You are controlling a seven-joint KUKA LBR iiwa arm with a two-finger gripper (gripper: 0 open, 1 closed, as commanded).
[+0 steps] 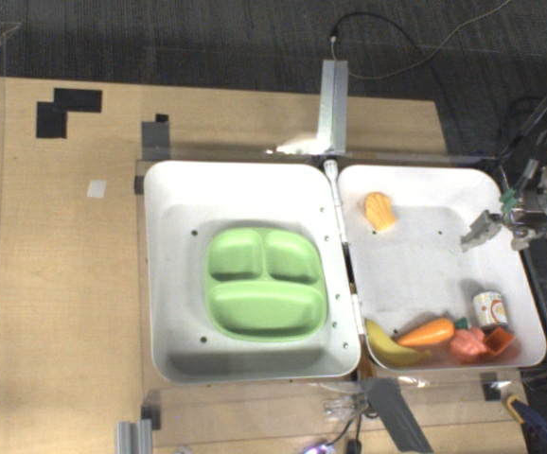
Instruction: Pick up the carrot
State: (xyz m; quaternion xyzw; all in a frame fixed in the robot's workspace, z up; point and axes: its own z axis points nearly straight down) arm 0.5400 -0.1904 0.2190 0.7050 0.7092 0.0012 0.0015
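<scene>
Carrot (426, 331): lying in right bin (415, 253), near edge, untouched.
Gripper (486, 227): apparently open, empty, farther right.
Left: the whole pick.

Looking like a robot lab, not a home. Two white bins (160, 282) sitting side by side on a wooden counter (56, 282), held by metal posts (334, 102). Black cables (425, 45) lying across a dark carpet floor (207, 26). Black tape squares (65, 112) sticking to the counter. Toy food (379, 211) and a green toy plate (264, 282) lying in the bins.
</scene>
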